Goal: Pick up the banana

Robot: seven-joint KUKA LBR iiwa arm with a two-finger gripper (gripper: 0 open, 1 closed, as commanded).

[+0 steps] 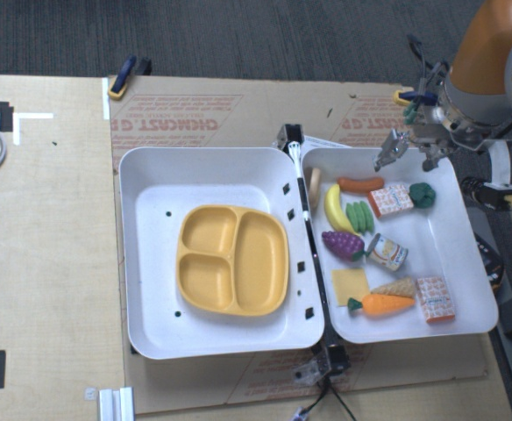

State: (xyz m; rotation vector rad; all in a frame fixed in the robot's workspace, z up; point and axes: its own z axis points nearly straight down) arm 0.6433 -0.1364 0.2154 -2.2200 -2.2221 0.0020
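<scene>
The yellow banana [333, 207] lies curved in the right bin [466, 261], near its left wall, with an orange sausage [359, 183] just behind it and a green pea pod [359, 216] on its right. My gripper [409, 157] hangs over the bin's back edge, up and to the right of the banana and well clear of it. Its two fingers are spread open, and nothing is between them.
The right bin also holds purple grapes [344, 244], a small can [387, 253], a cheese slice [351, 285], a carrot [380, 304], two red-and-white boxes [390, 200] and a green broccoli [423, 194]. A yellow divided plate [234, 260] sits in the left bin [142, 235].
</scene>
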